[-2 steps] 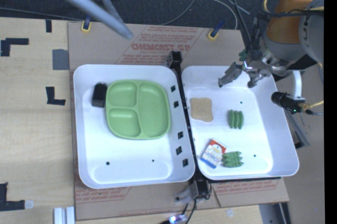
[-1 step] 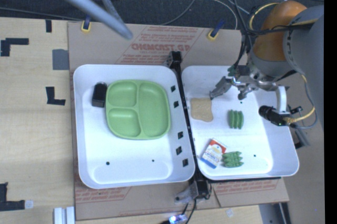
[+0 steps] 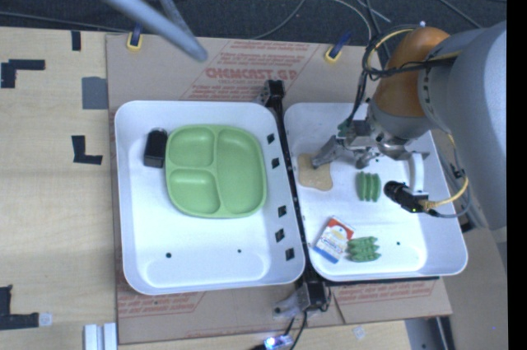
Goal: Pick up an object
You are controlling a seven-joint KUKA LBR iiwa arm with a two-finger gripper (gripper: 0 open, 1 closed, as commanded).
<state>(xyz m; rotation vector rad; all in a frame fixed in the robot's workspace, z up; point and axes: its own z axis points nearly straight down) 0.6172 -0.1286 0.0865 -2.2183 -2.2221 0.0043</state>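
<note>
Grey arm low over the right bin, gripper beside a tan flat piece

Grey arm with its orange band (image 3: 408, 81) reaches in from the right and hangs over the back half of the right bin (image 3: 436, 258). Gripper (image 3: 342, 149) sits low near the bin's left wall; whether it is wide, narrow or holding anything cannot be told from this slant.

Objects in the right bin:
- tan flat piece (image 3: 315, 175), pale beige, rough-edged, lying flat on the bin floor just below and left of the gripper, close to the divider between the bins. Contact with the gripper cannot be judged.
- green pod (image 3: 368, 187), short, ribbed, standing lengthwise near the bin's middle, apart from the tan piece.
- small packet (image 3: 333, 240), white with red and blue print, tilted, toward the front.
- leafy green toy (image 3: 362, 249), darker, bumpy, touching or just beside the packet's right edge.

Left bin (image 3: 136, 258):
- light green divided plate (image 3: 216, 170), three compartments, lying flat in the middle.
- small black block (image 3: 155, 148) just beside the plate's left rim
</note>
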